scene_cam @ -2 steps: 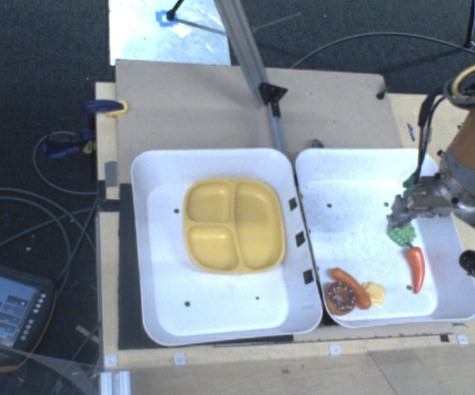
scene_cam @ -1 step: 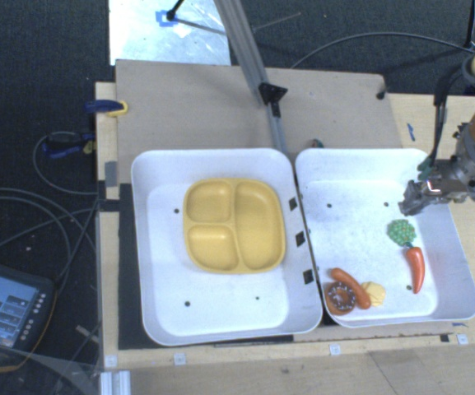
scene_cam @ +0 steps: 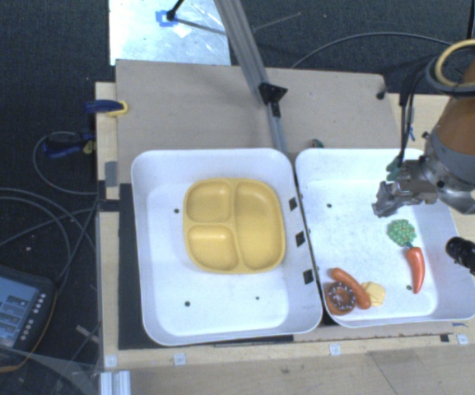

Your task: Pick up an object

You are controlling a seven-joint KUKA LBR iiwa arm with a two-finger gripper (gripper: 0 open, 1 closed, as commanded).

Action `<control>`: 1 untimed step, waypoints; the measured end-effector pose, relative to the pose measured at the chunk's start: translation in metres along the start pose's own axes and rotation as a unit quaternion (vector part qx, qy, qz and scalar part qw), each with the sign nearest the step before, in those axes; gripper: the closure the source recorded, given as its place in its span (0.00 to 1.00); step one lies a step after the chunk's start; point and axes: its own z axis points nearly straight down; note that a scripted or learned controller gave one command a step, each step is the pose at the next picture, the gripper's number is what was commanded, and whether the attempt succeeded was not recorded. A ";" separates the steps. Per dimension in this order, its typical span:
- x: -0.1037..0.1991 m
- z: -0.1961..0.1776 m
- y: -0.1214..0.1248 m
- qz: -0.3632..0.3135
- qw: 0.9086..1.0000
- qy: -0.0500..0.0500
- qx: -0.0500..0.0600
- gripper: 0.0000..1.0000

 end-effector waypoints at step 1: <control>0.054 0.018 0.012 -0.001 1.000 0.000 0.001 1.00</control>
